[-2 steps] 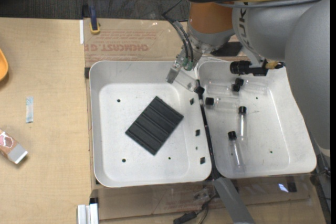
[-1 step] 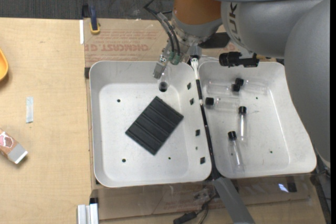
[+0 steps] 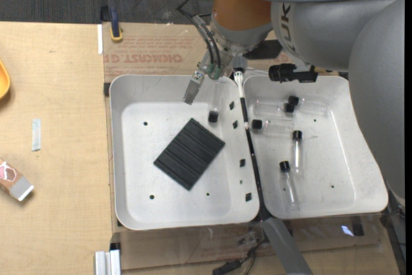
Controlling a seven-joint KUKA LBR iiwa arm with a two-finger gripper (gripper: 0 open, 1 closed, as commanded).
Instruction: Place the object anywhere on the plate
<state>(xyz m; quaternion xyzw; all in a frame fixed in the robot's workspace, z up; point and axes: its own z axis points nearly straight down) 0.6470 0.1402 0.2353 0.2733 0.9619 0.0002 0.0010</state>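
Note:
A black ribbed rectangular plate [image 3: 189, 153] lies flat and turned at an angle in the middle of the left bin [image 3: 129, 203]. Several clear tubes with black caps lie in the right bin [image 3: 360, 190]: one [image 3: 297, 146] near the middle, one [image 3: 288, 180] toward the front, others [image 3: 291, 104] at the back. A small black piece [image 3: 212, 116] rests on the left bin's floor just behind the plate. My gripper [image 3: 209, 74] hangs over the left bin's back right corner, above and behind the plate, with nothing seen in it.
The arm's orange band and grey body cover the top right and overhang the right bin's back. A wooden table [image 3: 51, 106] lies to the left with a small wrapped item [image 3: 14, 181]. The ridge between the bins [image 3: 248, 138] carries small black clips.

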